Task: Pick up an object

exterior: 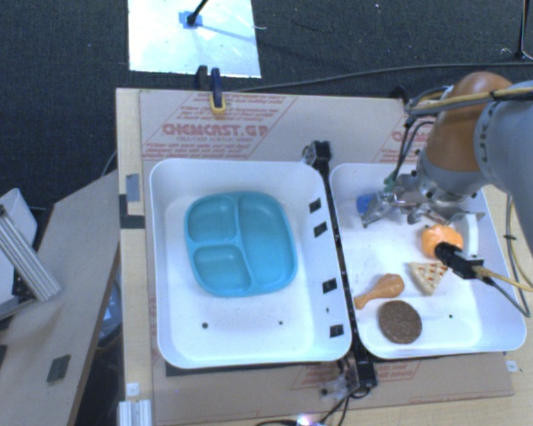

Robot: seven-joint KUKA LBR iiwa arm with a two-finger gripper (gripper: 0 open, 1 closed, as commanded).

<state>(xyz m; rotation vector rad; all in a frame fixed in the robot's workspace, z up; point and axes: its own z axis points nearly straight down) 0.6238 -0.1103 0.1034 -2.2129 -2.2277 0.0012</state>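
My gripper (384, 213) hangs low over the far left part of the right bin (493, 327), at the end of the grey arm reaching in from the right. A small blue object (366, 204) lies right at its tip, touching it or nearly so; I cannot tell whether it is gripped. An orange fruit-like piece (438, 236) sits just right of the gripper, partly under the wrist. Nearer the front lie a pale wedge (429, 276), a tan drumstick (381, 289) and a round brown disc (400, 321).
The left bin (173, 327) holds a blue divided plate (241, 243). A black divider strip (330, 247) runs between the two bins. Bare white floor shows in the right bin's front right corner and along its left wall.
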